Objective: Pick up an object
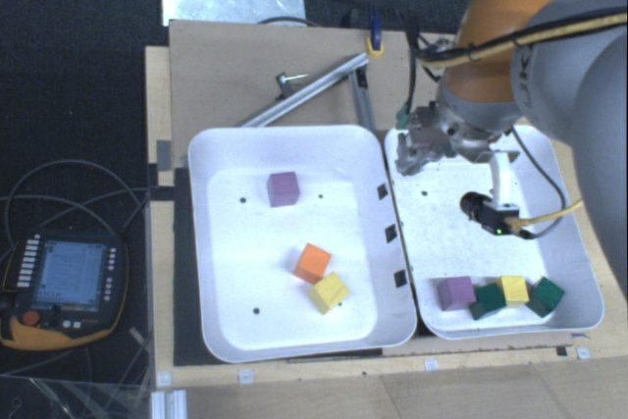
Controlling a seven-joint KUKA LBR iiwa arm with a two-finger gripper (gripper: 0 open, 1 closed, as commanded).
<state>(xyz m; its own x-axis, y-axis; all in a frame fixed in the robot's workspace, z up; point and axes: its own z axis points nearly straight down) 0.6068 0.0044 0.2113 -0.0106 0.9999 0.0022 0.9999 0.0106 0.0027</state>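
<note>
The counter [245,83] carries two white bins side by side. A teach pendant [64,282] lies on the dark floor to the left of the counter, with loose cables around it. A metal rod [309,85] lies at a slant on the counter behind the left bin [221,157].

The arm [549,44] enters from the right and hangs over the far part of the right bin [584,304]. The end effector [422,147] sits above that bin's far left corner, close to the wall shared by the two bins. Whether its fingers are apart or closed cannot be told from this angle, and no object is seen between them. A small black unit [486,211] with a cable hangs just below the wrist.

Objects in the left bin:
- purple cube [283,188], alone toward the far side;
- orange cube [312,262], touching the yellow cube [329,292] nearer the front.

Objects in the right bin, in a row along the near wall: purple block [455,291], dark green block [486,299], small yellow block [514,288], second green block [545,294]. These lie close together, well apart from the end effector.
</note>
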